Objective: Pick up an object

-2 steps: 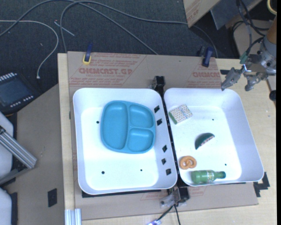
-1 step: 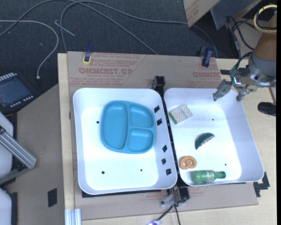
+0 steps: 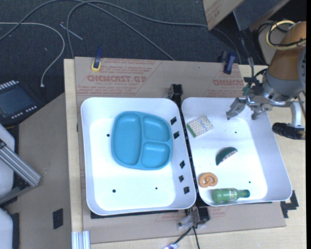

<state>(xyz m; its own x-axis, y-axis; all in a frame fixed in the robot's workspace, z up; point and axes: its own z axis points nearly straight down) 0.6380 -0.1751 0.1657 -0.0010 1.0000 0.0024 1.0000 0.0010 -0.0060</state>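
Nearest the camera, along the front wall of the right bin (image 3: 272,146), a green bottle (image 3: 230,195) lies on its side with its cap pointing right. Just behind it, close to the divider, sits a small orange pretzel-shaped piece (image 3: 208,180). Further back, near the bin's middle, lies a dark green watermelon-slice toy (image 3: 226,154), and beyond that, toward the far left corner, a flat green-and-white checked packet (image 3: 199,126), tilted. The left bin (image 3: 97,146) holds a blue divided plate (image 3: 142,140) with three compartments, lying flat and well apart from everything in the other bin.

Both bins rest side by side on a sheet of brown cardboard (image 3: 146,73) printed with red lettering, which is clipped to a pale wooden bench (image 3: 48,160) by a blue clamp (image 3: 97,60) at the far left and another blue clamp (image 3: 229,62) at the far right.

Over the far right of the right bin the gripper (image 3: 246,110) hangs with its two fingers spread apart and nothing between them, above bare bin floor, well apart from the packet. Behind the bench lies dark carpet (image 3: 146,24) crossed by white cables (image 3: 58,29), with a cardboard box (image 3: 218,12) at the far edge.
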